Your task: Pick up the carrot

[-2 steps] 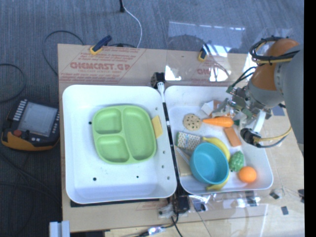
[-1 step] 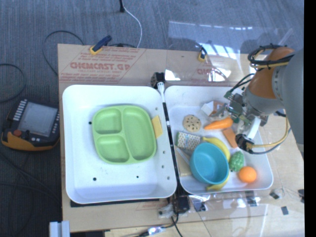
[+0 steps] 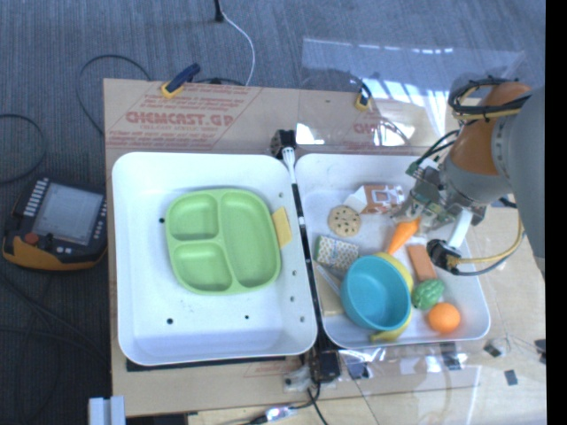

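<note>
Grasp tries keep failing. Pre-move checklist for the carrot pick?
1. Small orange carrot lies in the right white bin: ok.
2. Gripper sits close above the carrot's upper end: ok.
3. Carrot between the fingers: cannot tell.
4. Clearance from the blue bowl at the carrot's lower tip: not ok, nearly touching.
5. Round cookie lies apart to the left: ok.
</note>
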